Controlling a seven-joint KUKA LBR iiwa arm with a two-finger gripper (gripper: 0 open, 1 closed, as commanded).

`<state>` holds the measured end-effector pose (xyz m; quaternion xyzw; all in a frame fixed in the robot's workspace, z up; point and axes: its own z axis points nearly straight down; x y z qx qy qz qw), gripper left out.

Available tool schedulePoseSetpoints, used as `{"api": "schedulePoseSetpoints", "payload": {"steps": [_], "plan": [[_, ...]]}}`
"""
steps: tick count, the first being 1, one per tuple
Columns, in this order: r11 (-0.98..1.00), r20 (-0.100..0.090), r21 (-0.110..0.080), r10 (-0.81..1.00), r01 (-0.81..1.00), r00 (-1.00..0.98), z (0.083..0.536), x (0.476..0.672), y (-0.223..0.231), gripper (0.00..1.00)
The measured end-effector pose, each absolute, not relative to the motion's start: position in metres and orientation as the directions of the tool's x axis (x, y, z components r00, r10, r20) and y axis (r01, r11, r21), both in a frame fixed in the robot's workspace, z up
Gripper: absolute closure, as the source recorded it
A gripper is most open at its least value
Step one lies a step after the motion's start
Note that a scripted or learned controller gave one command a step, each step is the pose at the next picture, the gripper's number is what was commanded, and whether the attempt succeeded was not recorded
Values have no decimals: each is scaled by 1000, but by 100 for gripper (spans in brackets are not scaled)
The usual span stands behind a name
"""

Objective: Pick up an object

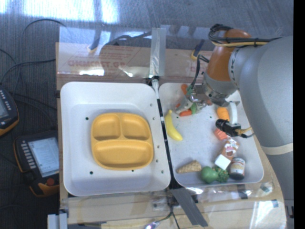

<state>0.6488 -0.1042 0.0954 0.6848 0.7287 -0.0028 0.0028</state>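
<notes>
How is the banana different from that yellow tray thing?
The banana is slim and curved; the yellow tray is broad, with three compartments. The banana lies in the right bin, along its left wall; the tray sits in the middle of the left bin. Both are yellow and lie flat.

Dark grey carpet floor; bright light patch at top left; black cables trailing left

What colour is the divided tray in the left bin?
Yellow-orange. The divided tray shows plainly in the camera view, lying in the white left bin.
</notes>
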Motion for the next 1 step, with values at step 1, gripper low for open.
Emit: {"api": "schedulePoseSetpoints", "payload": {"steps": [1], "plan": [[141, -3, -5, 990, 990, -141, 218, 669, -22, 100]]}}
